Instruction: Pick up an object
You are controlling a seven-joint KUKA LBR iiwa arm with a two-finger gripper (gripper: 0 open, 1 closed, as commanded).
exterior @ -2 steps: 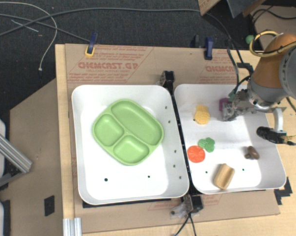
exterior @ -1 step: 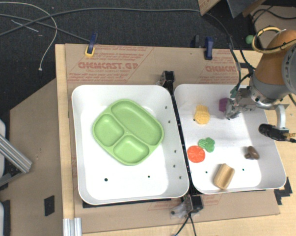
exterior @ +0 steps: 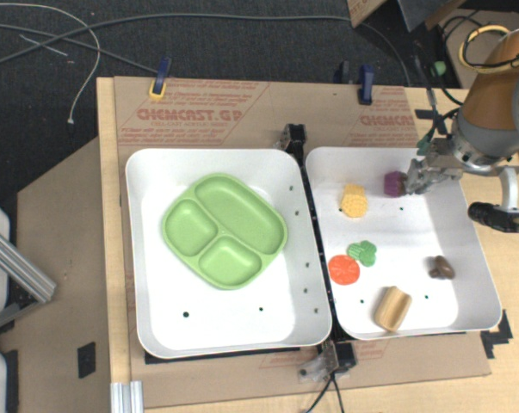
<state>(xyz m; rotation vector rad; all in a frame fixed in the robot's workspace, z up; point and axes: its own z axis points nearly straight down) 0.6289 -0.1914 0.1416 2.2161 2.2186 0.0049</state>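
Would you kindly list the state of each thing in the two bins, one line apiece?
Green tray: flat in left bin.
Purple piece: beside gripper.
Yellow piece: lying free.
Green piece: touching orange disc.
Tan cylinder: on its side.
Brown piece: alone.
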